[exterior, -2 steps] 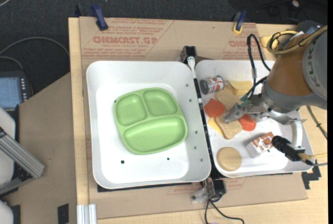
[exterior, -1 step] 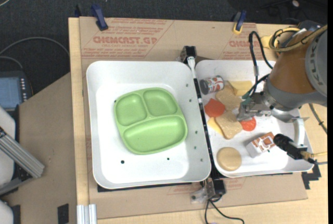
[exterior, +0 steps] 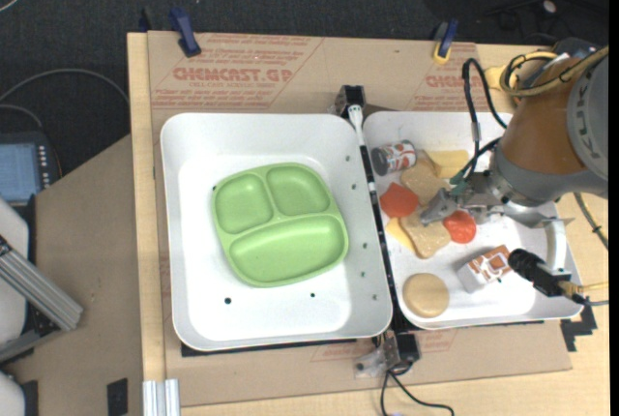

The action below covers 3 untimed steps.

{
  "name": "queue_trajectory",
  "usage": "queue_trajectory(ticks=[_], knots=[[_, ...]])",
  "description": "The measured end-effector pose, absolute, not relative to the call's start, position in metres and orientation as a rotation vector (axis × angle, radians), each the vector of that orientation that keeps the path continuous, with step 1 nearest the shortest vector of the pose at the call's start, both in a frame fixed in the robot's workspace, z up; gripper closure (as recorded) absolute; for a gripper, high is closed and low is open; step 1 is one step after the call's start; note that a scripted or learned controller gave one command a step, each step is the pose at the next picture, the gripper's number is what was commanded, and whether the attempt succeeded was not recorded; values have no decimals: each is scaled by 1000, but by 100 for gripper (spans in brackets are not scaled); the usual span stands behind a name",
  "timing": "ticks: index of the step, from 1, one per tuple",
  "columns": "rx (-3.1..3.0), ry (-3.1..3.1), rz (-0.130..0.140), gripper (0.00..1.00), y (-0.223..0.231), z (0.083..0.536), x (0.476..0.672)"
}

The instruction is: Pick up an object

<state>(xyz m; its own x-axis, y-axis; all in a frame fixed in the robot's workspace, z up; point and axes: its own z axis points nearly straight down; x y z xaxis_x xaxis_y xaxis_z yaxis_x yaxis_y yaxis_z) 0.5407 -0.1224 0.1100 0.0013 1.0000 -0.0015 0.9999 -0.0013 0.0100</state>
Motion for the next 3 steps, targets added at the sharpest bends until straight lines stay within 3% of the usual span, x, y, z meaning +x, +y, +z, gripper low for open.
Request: queue_trajectory(ticks=[1, 2, 3], knots=[[2224, 2218, 6, 0, -138, 86, 521], [2210, 2215, 6, 0, -193, 87, 616], [2217, 2223, -1, 0, -171, 86, 655]])
